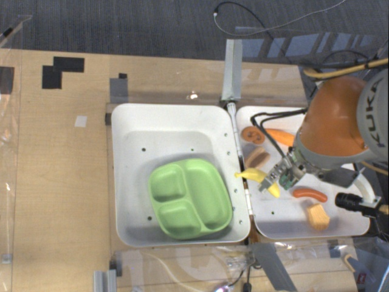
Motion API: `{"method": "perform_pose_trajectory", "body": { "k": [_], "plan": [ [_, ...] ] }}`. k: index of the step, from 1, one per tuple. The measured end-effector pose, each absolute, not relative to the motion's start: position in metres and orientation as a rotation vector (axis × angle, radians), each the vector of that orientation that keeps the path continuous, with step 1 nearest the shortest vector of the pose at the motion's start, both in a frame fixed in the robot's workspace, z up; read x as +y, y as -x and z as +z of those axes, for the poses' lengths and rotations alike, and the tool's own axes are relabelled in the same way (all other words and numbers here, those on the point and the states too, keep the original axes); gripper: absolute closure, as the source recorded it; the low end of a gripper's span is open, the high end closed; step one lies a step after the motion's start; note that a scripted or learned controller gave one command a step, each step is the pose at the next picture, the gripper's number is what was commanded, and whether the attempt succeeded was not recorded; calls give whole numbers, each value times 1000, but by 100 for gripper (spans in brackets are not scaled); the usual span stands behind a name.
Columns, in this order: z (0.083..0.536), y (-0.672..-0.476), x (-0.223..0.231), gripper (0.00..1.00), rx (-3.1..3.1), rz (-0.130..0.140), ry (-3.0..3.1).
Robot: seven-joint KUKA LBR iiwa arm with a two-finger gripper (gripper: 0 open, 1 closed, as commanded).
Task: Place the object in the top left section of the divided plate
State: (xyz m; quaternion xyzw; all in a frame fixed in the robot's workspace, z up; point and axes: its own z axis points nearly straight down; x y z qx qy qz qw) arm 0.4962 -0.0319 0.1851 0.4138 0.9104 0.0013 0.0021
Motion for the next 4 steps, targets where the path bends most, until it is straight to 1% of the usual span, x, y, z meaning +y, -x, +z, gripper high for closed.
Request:
{"method": "perform_pose_trajectory", "body": {
  "k": [1, 2, 3, 4],
  "plan": [
    [133, -488, -89, 100, 2860, 1, -1295],
    [90, -491, -90, 100, 2851, 7, -1287],
    [90, -492, -92, 100, 2902, 6, -1159],
    [90, -491, -85, 100, 2685, 13, -1604]
  ]
}}
